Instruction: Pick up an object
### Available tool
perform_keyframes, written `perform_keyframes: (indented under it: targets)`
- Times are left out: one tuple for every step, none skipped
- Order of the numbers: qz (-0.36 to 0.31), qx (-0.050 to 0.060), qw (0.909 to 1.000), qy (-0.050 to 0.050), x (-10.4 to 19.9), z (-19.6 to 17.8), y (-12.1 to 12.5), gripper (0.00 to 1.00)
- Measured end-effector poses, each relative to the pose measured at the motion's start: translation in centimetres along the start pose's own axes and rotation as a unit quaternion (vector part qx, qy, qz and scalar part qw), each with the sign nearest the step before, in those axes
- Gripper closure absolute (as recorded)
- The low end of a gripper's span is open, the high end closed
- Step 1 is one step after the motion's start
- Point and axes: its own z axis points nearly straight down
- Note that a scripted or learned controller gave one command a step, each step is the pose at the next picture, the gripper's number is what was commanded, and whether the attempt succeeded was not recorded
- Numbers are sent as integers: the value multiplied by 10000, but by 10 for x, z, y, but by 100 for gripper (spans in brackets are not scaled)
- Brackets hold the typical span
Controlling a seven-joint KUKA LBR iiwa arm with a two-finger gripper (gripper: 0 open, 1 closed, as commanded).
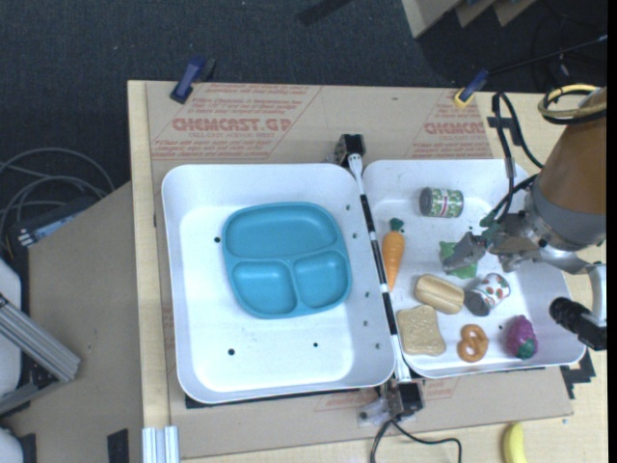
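Note:
In the right bin point(405, 183) lie several toy foods. A small green can point(442, 202) lies at the back, a carrot point(393, 250) near the left wall. Toward the front are a hot dog bun point(440, 293), a cracker-like bread slice point(421, 330), a pretzel point(472, 342), a purple fruit point(521, 336) and a grey and white piece point(488, 293). A green leafy item point(453, 256) lies mid-bin. My gripper point(472, 250) hangs right over that green item, with the arm coming in from the right.
The left bin point(193, 287) holds a blue divided plate point(286, 257). A black divider rail point(371, 249) runs between the bins. Cables loop at the right edge, and a yellow object point(514, 444) lies on the bench in front.

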Motion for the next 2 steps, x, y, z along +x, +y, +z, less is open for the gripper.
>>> perform_keyframes:
  targets:
    - [-3,-15,10000,-6,-51,104,-5,0]
    - [-3,-60,10000,-6,-5,114,57,0]
